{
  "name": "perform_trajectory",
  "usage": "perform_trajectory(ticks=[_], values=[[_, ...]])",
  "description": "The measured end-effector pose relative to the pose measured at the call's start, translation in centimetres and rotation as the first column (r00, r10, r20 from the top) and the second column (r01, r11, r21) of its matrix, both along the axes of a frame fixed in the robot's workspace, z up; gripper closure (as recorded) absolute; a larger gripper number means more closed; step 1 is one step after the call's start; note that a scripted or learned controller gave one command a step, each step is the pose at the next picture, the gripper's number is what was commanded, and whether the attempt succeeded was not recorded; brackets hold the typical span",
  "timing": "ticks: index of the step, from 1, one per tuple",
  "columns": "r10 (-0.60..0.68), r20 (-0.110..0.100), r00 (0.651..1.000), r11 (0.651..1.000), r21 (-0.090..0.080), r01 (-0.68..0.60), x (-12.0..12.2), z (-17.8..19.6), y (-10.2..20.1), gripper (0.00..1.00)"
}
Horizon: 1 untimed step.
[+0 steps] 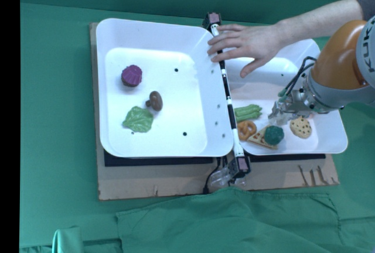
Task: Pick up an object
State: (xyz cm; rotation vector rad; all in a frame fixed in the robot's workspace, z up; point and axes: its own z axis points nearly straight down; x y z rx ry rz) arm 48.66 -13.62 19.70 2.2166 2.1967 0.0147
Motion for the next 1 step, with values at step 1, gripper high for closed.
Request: perform_trajectory(ticks=[1], values=[[0.007,-0.012,1.0,1.0,0.005,-0.007,0.11,5.64,0.92,1.0]])
